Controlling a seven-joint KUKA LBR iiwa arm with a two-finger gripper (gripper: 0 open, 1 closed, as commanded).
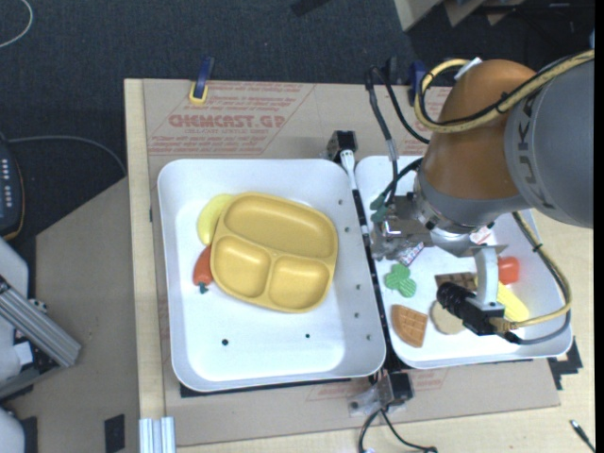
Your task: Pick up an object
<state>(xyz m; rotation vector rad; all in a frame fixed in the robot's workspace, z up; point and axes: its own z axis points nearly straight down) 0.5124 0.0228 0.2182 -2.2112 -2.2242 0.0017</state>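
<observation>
Left bin (179,253) holds yellow tray (274,251) (divided, tilted).

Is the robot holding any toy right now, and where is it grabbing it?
That cannot be told. The gripper hangs low over the right bin, just above a green toy, but the arm's wrist covers it from this camera.

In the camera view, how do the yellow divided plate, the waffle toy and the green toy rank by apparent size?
1. yellow divided plate, clearly the largest.
2. waffle toy.
3. green toy; it looks close in size to the waffle, so these two are uncertain.
</observation>
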